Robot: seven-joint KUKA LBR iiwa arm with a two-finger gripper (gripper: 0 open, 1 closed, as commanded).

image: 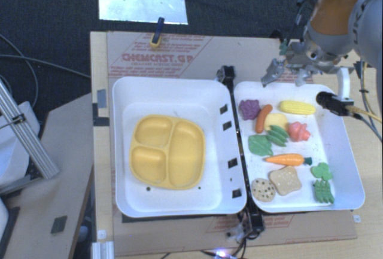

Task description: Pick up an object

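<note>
Hovering over the far rim of the right bin, our pincer is hanging above the toys, its two fingers splayed apart and gripping nothing. We are seeing the corn, grapes and carrot lying in that bin, while the yellow tray is sitting in the left bin.

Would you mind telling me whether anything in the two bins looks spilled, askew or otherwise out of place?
Nothing stands out. The yellow divided plate lies flat in the left bin, and the toy foods, such as the corn and carrot, sit loosely inside the right bin. The gripper hovers above its far edge.
</note>
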